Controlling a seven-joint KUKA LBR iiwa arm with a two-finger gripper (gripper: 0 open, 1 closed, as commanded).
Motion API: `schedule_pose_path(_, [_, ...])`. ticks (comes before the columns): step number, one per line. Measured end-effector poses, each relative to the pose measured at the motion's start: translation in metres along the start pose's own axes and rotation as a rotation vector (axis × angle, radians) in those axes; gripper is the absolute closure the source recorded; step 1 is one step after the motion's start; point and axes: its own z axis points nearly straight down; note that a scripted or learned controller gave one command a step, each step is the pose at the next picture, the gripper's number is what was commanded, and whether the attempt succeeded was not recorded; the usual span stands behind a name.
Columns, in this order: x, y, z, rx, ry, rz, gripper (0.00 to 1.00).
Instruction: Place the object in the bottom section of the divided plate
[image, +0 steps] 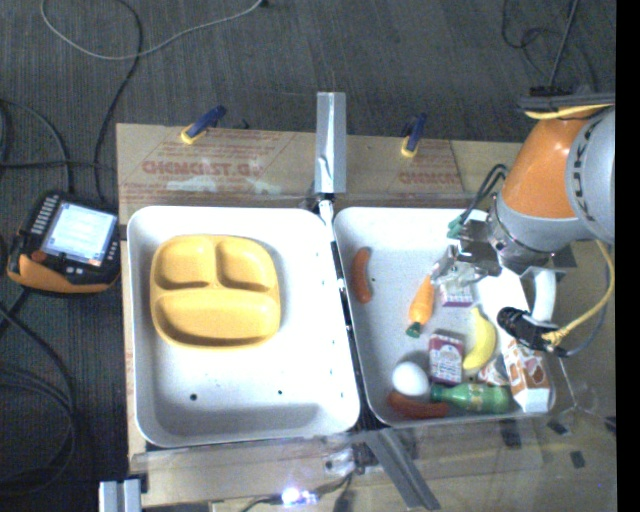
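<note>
A yellow divided plate (215, 290) lies in the left bin (240, 405), with two small sections at the far side and one wide section nearest the front. My gripper (452, 270) hangs over the upper right part of the right bin (395, 235). It is just above a small white and pink packet (456, 295) and right of an orange carrot (421, 304). From this angle I cannot make out whether anything is in its grasp.
The right bin also holds a reddish sausage (361, 275), a banana (481, 343), a white egg (409, 379), a second sausage (417, 406), a green bottle (472, 397) and small cartons (446, 358). A handheld controller (68, 243) lies left of the bins.
</note>
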Motion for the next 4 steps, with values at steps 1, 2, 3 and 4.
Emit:
schedule_pose_path(1, [-0.007, 0.007, 0.001, 0.001, -0.001, 0.011, 1.0])
schedule_pose_path(2, [-0.017, -0.068, 0.084, -0.007, 0.0, 0.064, 1.0])
schedule_pose_path(3, [0.042, -0.09, -0.031, 0.0, -0.003, 0.243, 1.0])
schedule_pose_path(4, [0.092, -0.1, 0.009, 0.004, -0.003, 0.218, 1.0])
